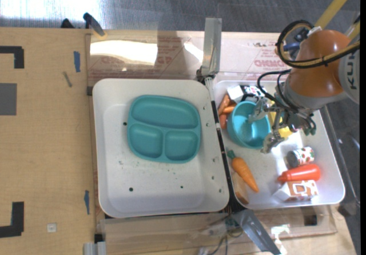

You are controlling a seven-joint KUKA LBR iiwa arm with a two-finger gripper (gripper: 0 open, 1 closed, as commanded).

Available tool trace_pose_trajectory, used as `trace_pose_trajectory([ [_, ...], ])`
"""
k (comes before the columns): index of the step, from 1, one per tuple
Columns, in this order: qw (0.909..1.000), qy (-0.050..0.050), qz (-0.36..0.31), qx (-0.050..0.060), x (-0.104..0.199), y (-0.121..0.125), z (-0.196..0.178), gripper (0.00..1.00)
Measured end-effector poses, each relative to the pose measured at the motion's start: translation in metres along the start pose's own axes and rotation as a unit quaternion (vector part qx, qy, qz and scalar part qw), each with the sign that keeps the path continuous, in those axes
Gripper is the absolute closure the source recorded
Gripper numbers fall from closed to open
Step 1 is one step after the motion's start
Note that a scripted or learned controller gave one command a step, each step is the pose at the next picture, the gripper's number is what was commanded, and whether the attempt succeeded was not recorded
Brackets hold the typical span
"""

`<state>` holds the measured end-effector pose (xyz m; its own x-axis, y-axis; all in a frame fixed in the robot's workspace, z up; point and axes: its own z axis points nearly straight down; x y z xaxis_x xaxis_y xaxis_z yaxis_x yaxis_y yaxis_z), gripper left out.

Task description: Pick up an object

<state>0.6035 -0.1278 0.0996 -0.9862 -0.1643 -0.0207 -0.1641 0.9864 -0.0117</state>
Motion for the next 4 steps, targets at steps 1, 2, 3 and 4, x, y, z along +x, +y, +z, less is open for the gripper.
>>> trace_pose_trajectory([
  [1, 0.9999, -0.004, 0.015, 0.001, 0.021, 0.031, 0.000, 0.00],
  [2, 0.9864, 0.055, 0.154, -0.015, -0.050, 0.001, 0.008, 0.00],
  [3, 0.9842, 0.020, 0.176, -0.002, -0.033, 0.020, 0.005, 0.00],
  [4, 0.9756, 0.005, 0.220, -0.003, -0.015, 0.032, 0.007, 0.00],
])
